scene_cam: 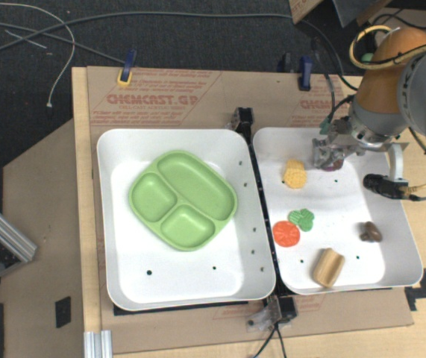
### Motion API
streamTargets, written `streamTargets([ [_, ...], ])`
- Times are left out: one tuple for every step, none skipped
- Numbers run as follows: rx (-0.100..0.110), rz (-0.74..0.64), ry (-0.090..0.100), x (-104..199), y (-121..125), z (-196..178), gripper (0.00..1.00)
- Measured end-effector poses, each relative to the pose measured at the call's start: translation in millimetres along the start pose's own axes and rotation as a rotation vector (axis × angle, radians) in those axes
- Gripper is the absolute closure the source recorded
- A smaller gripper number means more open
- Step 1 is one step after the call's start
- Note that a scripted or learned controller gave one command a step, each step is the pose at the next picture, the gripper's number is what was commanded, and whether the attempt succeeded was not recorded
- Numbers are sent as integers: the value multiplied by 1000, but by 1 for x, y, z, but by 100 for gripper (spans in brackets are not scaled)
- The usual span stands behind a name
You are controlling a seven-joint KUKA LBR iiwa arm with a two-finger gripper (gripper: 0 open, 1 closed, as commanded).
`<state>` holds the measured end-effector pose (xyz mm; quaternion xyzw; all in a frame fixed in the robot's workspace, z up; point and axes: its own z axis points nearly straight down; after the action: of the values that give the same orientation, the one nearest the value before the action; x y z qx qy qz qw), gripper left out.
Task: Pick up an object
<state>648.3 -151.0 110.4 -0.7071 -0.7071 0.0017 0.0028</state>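
The tabletop point(160, 99) is seen covered by a cardboard sheet, on which two shallow white bins are set side by side. The left bin point(123, 237) is occupied by a light green divided plate point(183, 200), laid near that bin's middle. The right bin point(392, 263) is reached into by the grey arm point(392, 73) from the tabletop's far right corner. The tool point(327, 157) is held low over the far part of the right bin; whether it is open or closed cannot be told, and nothing is seen held in it. A tan cylindrical block point(328, 266) is found near the right bin's near edge. A yellow corn-like piece point(295, 174) is placed just beside the tool, toward the bin's left wall. A round red-orange slice point(286, 233) is seen touching a green leafy piece point(301, 218). A small brown lump point(370, 232) is set toward the right wall.
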Motion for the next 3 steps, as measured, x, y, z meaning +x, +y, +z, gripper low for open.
streamTargets([
  [-8,0,-1,0,2,-15,100],
  [-15,-2,-3,7,10,-77,100],
  [-14,0,-4,-2,11,-127,100],
])
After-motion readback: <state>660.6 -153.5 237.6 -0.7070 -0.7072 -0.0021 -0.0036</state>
